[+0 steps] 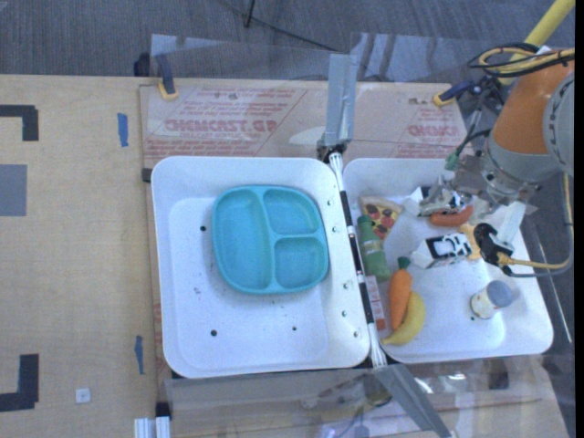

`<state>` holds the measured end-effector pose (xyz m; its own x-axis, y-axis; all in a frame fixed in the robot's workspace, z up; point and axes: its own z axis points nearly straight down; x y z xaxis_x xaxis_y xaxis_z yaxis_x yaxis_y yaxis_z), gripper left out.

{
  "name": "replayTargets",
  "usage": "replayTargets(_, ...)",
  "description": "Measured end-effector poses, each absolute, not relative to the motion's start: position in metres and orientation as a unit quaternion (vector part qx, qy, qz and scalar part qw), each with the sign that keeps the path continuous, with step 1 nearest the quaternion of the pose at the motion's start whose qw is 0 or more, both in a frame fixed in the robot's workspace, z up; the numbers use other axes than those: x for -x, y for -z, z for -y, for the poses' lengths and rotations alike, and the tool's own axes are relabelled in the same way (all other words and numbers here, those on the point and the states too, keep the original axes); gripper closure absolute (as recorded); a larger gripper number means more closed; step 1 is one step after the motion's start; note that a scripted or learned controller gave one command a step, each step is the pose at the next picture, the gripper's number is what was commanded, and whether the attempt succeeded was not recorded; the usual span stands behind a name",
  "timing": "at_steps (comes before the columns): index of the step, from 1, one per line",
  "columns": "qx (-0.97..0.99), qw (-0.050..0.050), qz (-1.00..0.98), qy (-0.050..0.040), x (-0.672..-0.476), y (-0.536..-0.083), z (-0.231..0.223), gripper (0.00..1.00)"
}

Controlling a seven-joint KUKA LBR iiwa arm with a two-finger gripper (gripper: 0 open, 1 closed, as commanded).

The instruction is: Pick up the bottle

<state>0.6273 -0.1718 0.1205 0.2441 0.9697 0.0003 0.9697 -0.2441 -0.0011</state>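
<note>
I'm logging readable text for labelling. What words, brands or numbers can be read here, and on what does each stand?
"CHEMCAST GP", printed in red on the cardboard sheet behind the left bin; roughly legible, partly blurred.
More red print on the cardboard behind the right bin: too blurred to read.
Label on the green bottle: too small to read.

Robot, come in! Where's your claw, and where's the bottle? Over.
Gripper low over right bin's far side, above a red toy. Bottle lying along that bin's left wall, untouched. Pizza slice and carrot crowd it.
</note>
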Motion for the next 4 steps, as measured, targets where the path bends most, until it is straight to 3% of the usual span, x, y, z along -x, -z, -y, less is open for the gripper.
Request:
replayTargets(1,0.642,0.001,0.767,0.0001,-0.562,-0.139,0.145,0.00)
replayTargets(2,0.538,-0.002,0.843,0.0006,-0.481,-0.090,0.161,0.00)
replayTargets(3,0.689,-0.008,0.725,-0.0010,-0.481,-0.090,0.110,0.00)
replayTargets(4,0.742,-0.001,0.671,-0.0001,-0.480,-0.269,0.139,0.00)
